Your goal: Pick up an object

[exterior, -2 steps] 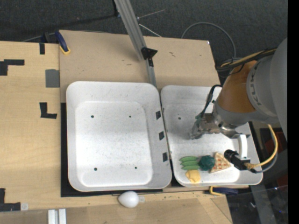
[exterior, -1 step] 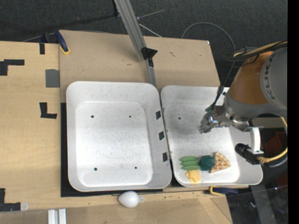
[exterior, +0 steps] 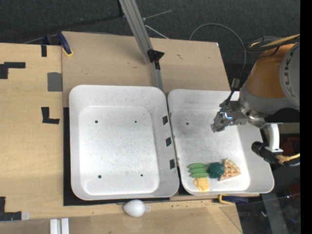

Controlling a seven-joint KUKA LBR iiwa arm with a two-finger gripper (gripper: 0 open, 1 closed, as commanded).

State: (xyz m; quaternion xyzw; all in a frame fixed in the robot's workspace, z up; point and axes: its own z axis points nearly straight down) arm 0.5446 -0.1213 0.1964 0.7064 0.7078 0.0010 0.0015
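Toy foods cluster near the front edge of the right bin (exterior: 253, 179): a green pea pod (exterior: 197, 168), a yellow piece (exterior: 201, 183) just below it, a dark green broccoli-like piece (exterior: 215, 169) touching both, and a pizza slice (exterior: 229, 170) at the right end of the group. In front of the bins, on the wooden bench (exterior: 122, 57), lies a white egg-shaped object (exterior: 134, 208), outside the left bin (exterior: 78, 130). Farther back, over the middle of the right bin, hangs the gripper (exterior: 218, 125), well apart from the toys, with nothing seen between its tips; whether it is spread or pressed together cannot be told from this angle. Behind it the arm (exterior: 268, 82), with its orange band, reaches in from the right. A grey metal bar (exterior: 139, 26) slants across the far side of the bench.
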